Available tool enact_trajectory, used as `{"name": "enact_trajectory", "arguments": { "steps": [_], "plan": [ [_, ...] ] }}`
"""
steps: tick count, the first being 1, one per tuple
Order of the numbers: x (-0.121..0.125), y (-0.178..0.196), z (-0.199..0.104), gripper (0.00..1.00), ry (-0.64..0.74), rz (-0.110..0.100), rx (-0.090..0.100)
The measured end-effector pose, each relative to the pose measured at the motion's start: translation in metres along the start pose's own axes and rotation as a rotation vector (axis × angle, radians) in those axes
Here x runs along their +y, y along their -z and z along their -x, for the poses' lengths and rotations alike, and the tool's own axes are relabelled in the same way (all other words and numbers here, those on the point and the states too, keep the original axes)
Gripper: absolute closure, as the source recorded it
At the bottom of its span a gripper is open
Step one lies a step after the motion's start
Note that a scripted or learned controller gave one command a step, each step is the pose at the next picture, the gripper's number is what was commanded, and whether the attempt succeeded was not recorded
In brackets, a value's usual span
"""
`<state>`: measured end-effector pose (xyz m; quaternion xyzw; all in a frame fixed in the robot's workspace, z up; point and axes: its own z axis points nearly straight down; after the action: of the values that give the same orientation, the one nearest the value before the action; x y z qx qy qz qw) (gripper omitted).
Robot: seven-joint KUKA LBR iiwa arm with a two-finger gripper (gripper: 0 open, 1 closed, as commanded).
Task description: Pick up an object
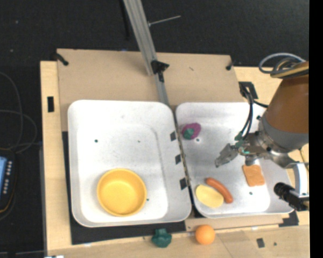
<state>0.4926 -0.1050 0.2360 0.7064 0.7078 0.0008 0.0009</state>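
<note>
An orange ball and a green toy lie on the bench in front of the bins. The left bin holds a yellow bowl. The right bin holds a yellow slice touching a sausage, an orange cracker and, farther back, a purple and green toy. The gripper hovers over the right bin's middle, holding nothing; whether its fingers are apart I cannot tell

The arm runs off the right edge — its gripper too small to read.
</note>
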Motion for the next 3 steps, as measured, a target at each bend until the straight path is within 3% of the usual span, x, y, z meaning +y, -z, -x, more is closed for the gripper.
{"name": "enact_trajectory", "arguments": {
  "steps": [1,3],
  "plan": [
    [0.0,0.0,0.0,0.0,-0.002,0.001,0.0],
    [0.001,-0.089,0.002,0.0,-0.003,-0.006,0.0]
  ]
}}
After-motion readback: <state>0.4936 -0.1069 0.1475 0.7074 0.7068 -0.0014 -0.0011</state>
